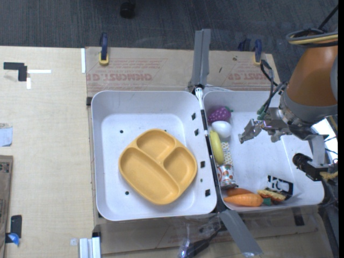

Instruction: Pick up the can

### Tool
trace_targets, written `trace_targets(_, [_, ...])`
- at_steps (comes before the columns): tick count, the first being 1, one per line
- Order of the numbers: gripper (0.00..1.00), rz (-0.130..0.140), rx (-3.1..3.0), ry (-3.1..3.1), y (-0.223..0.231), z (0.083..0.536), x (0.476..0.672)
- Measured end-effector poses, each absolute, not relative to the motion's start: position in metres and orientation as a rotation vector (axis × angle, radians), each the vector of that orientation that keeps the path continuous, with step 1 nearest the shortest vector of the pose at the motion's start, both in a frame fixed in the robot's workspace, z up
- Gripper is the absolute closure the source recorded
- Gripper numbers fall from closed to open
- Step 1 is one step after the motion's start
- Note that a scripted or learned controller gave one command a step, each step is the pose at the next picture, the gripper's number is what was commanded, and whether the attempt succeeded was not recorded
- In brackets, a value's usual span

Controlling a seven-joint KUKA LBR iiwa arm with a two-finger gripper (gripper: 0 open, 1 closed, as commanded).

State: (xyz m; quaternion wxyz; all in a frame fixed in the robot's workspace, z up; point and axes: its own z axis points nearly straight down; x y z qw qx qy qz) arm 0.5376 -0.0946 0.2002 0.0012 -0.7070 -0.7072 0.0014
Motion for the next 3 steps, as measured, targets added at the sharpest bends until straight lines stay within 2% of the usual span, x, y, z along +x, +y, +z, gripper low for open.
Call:
trace_targets(1, [0.0,0.004,-2.39,-2.039,-0.081,0.25,0.573])
trace_targets(2, [0.0,0.004,-2.31,-2.127,-0.094,0.106,0.591])
trace_targets(3, [0.0,0.002,-2.326,-2.113,-0.136,0.133,0.589])
